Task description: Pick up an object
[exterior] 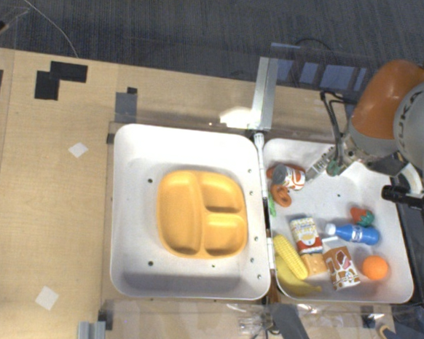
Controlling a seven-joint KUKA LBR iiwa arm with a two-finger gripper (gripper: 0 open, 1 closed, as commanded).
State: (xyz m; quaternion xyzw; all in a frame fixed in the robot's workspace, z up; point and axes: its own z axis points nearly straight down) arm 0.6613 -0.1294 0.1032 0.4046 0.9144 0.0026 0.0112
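Overhead slanted view of the two-bin bench; the pick is not yet accomplished, since every candidate object rests on a bin floor. The left bin (126, 195) holds a yellow divided tray (201, 213). The right bin (400, 289) holds the loose items: an orange-and-white toy (290, 178) near the upper left corner, a small carton (305, 234), a corn cob (290, 256), a banana (299, 285), a second carton (342, 267), a blue bottle (354, 233), an orange ball (374, 268) and a small red-and-green piece (362, 215). The arm (399, 107) reaches in from the right edge of the picture, its gripper (326, 165) low over the rear of the right bin, just beside the orange-and-white toy, the likeliest target; nothing is seen held, and whether the jaws are parted or closed cannot be told. Remaining: close on an object, lift it clear
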